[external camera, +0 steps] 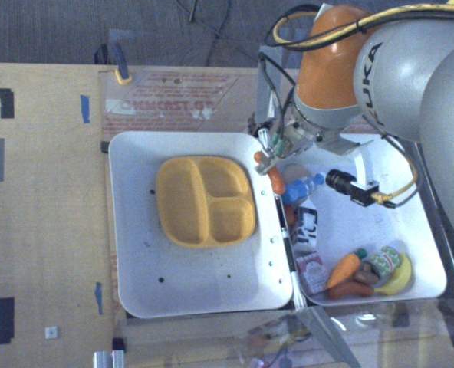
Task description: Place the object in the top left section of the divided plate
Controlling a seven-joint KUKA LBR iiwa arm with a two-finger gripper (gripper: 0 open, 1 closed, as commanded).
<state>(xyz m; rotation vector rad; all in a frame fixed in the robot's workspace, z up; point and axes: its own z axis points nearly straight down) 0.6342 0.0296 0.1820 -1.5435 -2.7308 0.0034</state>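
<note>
Small orange-red object (275, 179), elongated, smooth, glossy like plastic toy food; exact kind too small to tell. It sits at the inner edge of the right bin (422, 228), beside the wall shared with the left bin (131, 228), directly under the gripper (268, 158). It looks pinched at its upper end between the metal fingers, closed on it, though the contact is partly hidden. Just right of it lies a blue plastic bottle (301, 188), touching or nearly so. Divided plate (205, 201): yellow, matte, rounded-rectangular, three moulded sections, lying flat in the left bin, apart from the object. Right bin's lower corner holds a toy carrot (342, 270) and a yellow banana (398, 276), well apart from the gripper.
</note>
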